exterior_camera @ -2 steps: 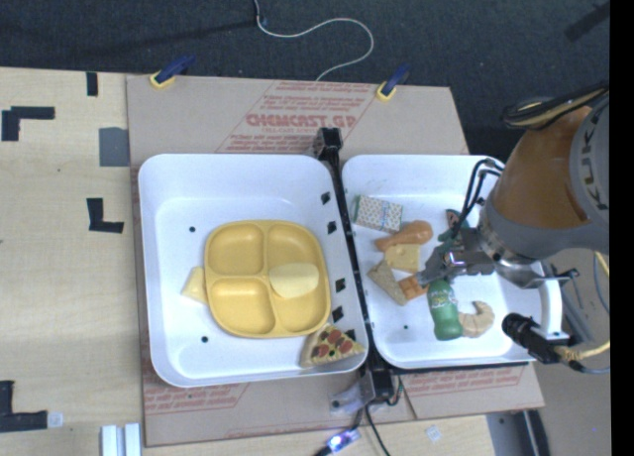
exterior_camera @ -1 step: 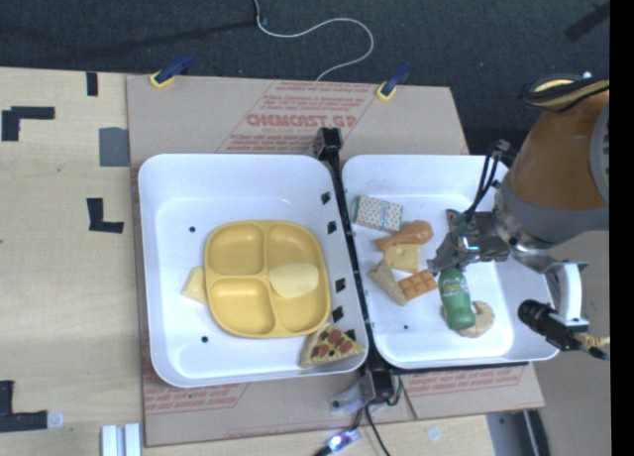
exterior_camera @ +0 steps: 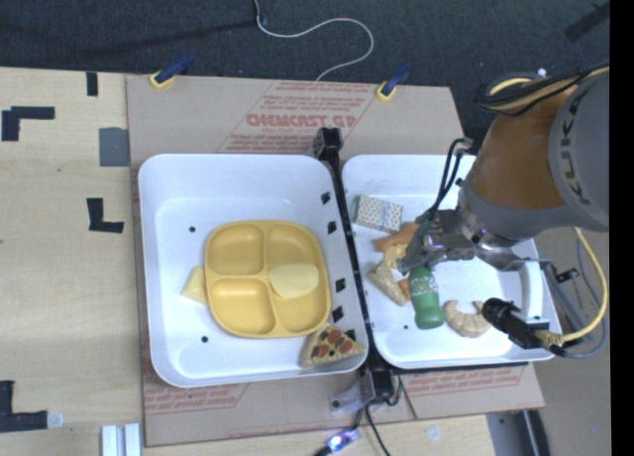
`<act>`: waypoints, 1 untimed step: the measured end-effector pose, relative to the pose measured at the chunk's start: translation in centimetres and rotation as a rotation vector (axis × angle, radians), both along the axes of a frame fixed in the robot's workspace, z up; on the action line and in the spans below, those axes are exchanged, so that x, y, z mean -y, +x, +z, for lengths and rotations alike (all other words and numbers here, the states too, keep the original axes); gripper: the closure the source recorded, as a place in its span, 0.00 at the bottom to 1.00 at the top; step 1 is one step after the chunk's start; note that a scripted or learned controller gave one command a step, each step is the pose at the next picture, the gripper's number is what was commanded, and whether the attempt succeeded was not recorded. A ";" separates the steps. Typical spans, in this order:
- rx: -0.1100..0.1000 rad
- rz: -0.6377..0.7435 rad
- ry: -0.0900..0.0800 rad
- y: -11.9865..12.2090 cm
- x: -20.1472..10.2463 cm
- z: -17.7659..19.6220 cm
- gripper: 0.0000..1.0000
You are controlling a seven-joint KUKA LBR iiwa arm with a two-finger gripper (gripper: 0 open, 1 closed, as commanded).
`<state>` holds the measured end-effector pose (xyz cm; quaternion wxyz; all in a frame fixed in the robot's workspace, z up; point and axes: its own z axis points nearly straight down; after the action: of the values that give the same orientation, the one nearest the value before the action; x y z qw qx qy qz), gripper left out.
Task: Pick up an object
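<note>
- Nearest edge: cardboard sheet [exterior_camera: 297,112] under both bins, resting on the desk [exterior_camera: 59,276]; lower corners of both bins close to its front edge.
- Left bin [exterior_camera: 163,186]: pizza slice toy [exterior_camera: 332,346] tucked in the near right corner, touching the rim of the yellow divided plate [exterior_camera: 267,278].
- Plate central in that bin, pale round piece [exterior_camera: 295,280] in its right compartment; yellow wedge [exterior_camera: 193,285] poking out from under its left rim, mostly hidden.
- Open white floor along the left bin's left side and far wall; little room on the near right.
- Right bin [exterior_camera: 396,171]: croissant-shaped piece [exterior_camera: 466,318] near the front wall, just beside the green bottle [exterior_camera: 426,297].
- Bottle lying roughly lengthwise toward the front, cap end up under the jaws [exterior_camera: 433,243].
- Tan bread-like piece [exterior_camera: 388,282] left of the bottle, orange-brown item [exterior_camera: 398,242] beyond it; edges blur together, hard to separate.
- Small patterned packet [exterior_camera: 378,212] farther back, near the divider between bins; clear floor around it toward the far wall.
- Jaws low over the cluster at the bottle's top; apart or together — cannot tell, blurred and dark.
- Arm [exterior_camera: 540,167] covering the right bin's right half; contents beneath hidden.
- Farthest: blue clips [exterior_camera: 173,69] at the cardboard's back corners, white cable [exterior_camera: 317,33] looping on dark floor.
</note>
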<state>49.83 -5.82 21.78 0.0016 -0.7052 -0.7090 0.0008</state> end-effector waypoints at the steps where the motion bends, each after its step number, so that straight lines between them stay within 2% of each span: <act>1: 0.000 -0.004 -0.001 -0.7 -0.5 -0.4 1.00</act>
<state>49.15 -5.31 21.43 0.0012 -0.7068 -0.7074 0.0014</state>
